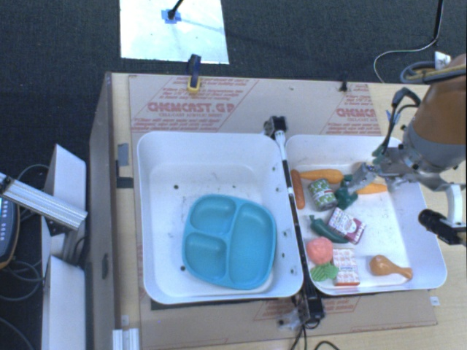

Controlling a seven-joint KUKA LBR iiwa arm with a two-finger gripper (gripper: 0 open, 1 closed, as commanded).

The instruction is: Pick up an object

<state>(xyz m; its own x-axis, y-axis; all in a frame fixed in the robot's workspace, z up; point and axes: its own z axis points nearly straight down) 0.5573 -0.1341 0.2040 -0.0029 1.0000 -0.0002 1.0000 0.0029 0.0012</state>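
Dark carpet floor point(58, 49) surrounds the bench, a white sheet point(174, 20) lying on it.

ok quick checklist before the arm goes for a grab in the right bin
1. Gripper over the right bin: ok, it sits low near the bin's upper middle.
2. Target under it: cannot tell; the green can and two carrots crowd that spot.
3. Whether anything is held: cannot tell, the tip blurs into the clutter.
4. Neighbours apart enough for a clean grab: not ok, the can, the red-white packet and the dark green vegetable lie close together.
5. Blue tray lying flat in the left bin: ok.
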